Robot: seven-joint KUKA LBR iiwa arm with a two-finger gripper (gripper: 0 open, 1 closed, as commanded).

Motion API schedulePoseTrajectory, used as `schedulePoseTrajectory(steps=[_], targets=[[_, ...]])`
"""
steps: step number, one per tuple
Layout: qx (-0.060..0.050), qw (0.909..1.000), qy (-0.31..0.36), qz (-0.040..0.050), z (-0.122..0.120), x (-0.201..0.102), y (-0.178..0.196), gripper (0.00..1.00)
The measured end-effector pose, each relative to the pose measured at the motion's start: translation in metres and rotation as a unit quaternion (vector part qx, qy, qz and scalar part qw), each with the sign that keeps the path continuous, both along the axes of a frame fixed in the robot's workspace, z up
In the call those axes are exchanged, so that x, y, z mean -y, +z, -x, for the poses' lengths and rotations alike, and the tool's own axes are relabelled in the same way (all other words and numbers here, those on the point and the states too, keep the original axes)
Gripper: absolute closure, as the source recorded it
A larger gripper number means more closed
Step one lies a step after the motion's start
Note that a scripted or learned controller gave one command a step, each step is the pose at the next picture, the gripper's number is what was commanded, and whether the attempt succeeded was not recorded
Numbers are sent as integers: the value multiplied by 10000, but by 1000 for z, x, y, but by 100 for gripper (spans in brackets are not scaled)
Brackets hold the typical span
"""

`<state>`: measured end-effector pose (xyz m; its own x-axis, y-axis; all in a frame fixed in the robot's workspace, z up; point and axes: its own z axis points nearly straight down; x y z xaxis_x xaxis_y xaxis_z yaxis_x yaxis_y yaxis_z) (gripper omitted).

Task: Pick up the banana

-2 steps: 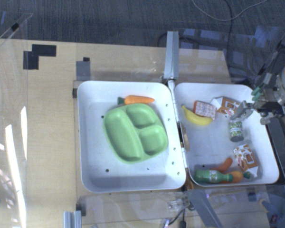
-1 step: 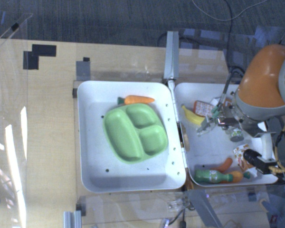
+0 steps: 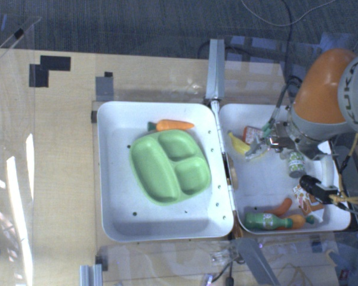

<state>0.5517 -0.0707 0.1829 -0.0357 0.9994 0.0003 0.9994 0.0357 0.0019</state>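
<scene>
Two shallow white bins sit side by side on the pale wooden worktop [image 3: 59,177], the left bin [image 3: 116,213] in the middle of the frame and the right bin [image 3: 340,222] toward the right edge. In the left bin a green divided plate [image 3: 170,165] lies tilted on the floor of the bin, and an orange carrot [image 3: 175,124] rests just beyond its upper edge, close to the bin's far wall. The grey arm with its orange band [image 3: 325,88] comes in from the upper right of the frame, and its claw [image 3: 264,143] hangs over the upper left part of the right bin. The banana [image 3: 238,143] lies there, a short yellow piece near the bin's left wall, with the claw's tip right beside or touching its right end; whether the claw is released or clenched cannot be told, since the metal parts blur together. Just above the banana sits a small red and yellow packet [image 3: 252,133]. Along the lower wall of the right bin lies a green bottle [image 3: 267,221], with an orange-red sausage-like item [image 3: 281,207] just above it. A small pale bottle [image 3: 296,163] stands under the arm's wrist.
</scene>
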Motion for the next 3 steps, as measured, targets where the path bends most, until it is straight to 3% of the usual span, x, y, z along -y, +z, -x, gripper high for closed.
schedulePoseTrajectory(steps=[1,2,3], targets=[[7,10000,13,0,-70,-42,1,0],[39,9986,-520,9,-39,50,-95,0],[7,9991,-414,5,-95,30,-96,0]])
